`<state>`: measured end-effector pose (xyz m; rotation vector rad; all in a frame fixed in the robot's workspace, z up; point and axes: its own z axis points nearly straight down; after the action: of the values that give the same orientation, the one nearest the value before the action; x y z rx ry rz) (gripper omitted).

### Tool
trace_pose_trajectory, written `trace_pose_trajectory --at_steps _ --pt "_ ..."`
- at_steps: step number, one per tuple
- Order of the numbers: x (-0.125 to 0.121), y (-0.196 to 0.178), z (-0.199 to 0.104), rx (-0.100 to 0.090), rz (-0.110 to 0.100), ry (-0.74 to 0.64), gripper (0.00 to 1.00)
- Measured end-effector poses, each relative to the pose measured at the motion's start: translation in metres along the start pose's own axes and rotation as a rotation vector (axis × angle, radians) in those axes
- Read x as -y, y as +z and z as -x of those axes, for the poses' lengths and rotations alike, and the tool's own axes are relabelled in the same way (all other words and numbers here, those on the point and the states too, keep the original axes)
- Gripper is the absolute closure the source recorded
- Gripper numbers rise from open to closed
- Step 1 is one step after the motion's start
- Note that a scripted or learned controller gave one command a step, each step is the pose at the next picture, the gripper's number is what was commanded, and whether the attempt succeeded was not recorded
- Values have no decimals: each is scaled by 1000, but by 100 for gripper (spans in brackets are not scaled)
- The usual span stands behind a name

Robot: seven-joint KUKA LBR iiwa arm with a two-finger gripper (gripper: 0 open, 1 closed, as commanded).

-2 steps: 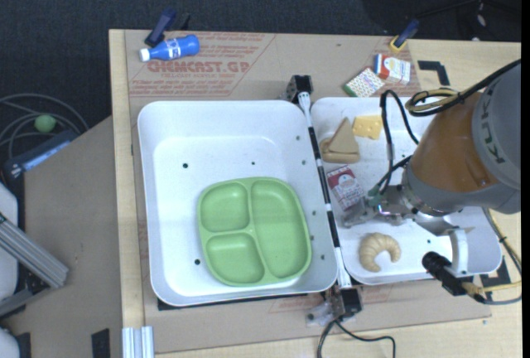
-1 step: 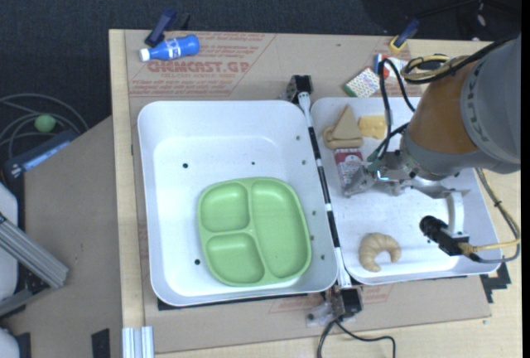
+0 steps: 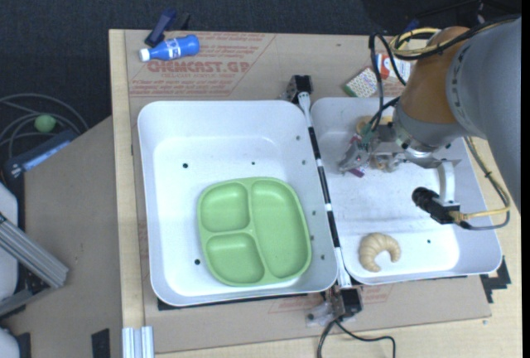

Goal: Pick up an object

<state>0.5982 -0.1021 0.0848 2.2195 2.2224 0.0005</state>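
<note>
While claw (image 3: 358,159) grip unclear, croissant (image 3: 379,250) lies crosswise, tips toward near rim.

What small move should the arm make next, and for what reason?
Probably shift the gripper toward the croissant, then descend. The gripper hangs over the upper part of the right bin; the croissant lies apart from it, near that bin's front wall.

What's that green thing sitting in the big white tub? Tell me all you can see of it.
It is a pale green divided plate, plastic by the look of it, with rounded corners and three shallow compartments: two smaller ones on the camera's left side and one long one on the right. It lies flat, slightly turned, on the floor of the left bin, toward the near edge. Its compartments hold nothing, and nothing else touches it.
</note>
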Motion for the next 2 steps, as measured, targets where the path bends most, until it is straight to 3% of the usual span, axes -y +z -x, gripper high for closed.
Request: trace_pose_trajectory --at_steps 1,2 --pt "-59 0 8 -10 -57 10 0" --pt "-56 -8 8 -12 -72 11 100"
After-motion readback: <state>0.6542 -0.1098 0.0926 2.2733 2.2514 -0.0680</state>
